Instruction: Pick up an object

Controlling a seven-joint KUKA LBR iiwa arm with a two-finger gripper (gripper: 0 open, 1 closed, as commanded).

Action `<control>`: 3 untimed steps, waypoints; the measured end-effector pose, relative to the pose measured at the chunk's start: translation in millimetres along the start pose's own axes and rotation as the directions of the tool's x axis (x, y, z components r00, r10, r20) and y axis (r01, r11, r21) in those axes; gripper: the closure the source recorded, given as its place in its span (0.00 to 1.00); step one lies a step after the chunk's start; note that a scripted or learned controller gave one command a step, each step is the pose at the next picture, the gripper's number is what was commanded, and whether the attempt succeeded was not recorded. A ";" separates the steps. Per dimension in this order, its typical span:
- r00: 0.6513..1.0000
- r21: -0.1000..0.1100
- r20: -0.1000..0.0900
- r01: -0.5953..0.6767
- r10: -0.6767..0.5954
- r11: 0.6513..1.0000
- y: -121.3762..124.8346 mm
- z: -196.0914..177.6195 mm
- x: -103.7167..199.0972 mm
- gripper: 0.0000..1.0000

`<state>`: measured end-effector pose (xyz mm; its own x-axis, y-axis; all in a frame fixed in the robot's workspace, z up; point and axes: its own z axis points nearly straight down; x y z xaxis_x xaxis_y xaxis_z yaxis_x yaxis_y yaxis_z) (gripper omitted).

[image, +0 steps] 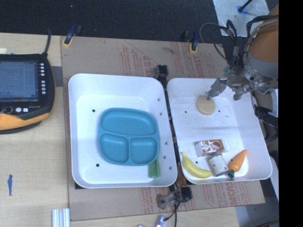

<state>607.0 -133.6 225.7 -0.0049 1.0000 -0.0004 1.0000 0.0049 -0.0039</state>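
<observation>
Cookie (206,106) sits alone in right bin (251,126), easy target; gripper (226,90) hovers just above-right, fingers spread and empty, likely lining up to straddle it.

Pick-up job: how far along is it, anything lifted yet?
Done: the arm has reached over the right white bin, its hand spread open just above the round tan disc. In hand: nothing; the disc lies flat on the bin floor. Left: close on it and lift. The yellow banana, orange carrot and blue divided plate lie untouched.
</observation>
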 end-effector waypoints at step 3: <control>1.000 -0.001 0.004 0.005 -0.005 1.000 39.5 122.5 -5.2 0.00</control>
<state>646.0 -138.7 103.0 -0.0102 0.9999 -0.0039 0.9999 0.0102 -0.0025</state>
